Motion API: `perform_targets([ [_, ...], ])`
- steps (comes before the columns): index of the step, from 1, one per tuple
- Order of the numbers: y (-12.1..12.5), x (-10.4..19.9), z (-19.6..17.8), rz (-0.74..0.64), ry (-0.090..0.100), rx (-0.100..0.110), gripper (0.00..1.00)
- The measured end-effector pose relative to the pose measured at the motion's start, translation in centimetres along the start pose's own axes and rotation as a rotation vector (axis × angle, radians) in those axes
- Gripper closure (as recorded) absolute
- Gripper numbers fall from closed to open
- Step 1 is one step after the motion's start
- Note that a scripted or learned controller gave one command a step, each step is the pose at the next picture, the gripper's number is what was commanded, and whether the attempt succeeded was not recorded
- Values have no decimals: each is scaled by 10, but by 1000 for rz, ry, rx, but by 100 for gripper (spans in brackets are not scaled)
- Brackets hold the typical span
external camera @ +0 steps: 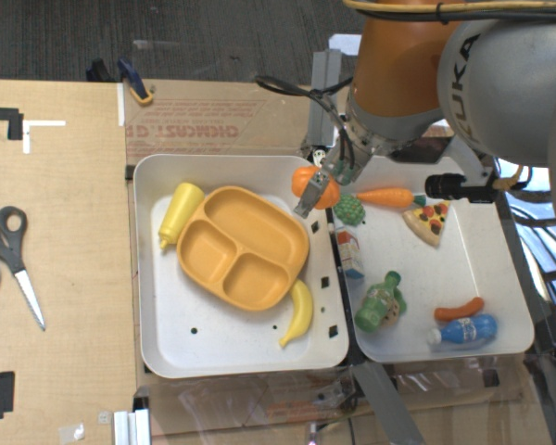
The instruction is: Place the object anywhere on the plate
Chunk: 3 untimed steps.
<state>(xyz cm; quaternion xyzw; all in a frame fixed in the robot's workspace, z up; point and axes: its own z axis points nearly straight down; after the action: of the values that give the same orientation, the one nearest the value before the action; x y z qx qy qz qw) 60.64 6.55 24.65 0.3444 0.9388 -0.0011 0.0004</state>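
A yellow-orange plate (241, 246) with three compartments lies in the left bin (157, 341). My gripper (317, 185) hangs over the divider between the bins, just past the plate's far right corner. It is shut on a small round orange fruit (326, 191), which shows between its grey fingers (306, 202). The fruit is beside the plate's rim, not on it. The arm's orange band and grey wrist hide the bench behind.
A yellow bottle (179, 213) lies left of the plate and a banana (299, 311) at its near right. The right bin (500, 276) holds a carrot (385, 196), green vegetable (349, 210), pizza slice (426, 221), green bottle (380, 302), sausage (459, 308) and blue bottle (463, 332). Scissors (9, 258) lie far left.
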Motion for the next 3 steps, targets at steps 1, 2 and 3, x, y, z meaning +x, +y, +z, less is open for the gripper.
perform_targets([
  [1, -13, 49, 55, -149, 2, -1, 100],
  [2, -18, 66, 5, -206, 0, -2, 100],
  [3, -18, 66, 5, -206, 0, -3, 0],
])
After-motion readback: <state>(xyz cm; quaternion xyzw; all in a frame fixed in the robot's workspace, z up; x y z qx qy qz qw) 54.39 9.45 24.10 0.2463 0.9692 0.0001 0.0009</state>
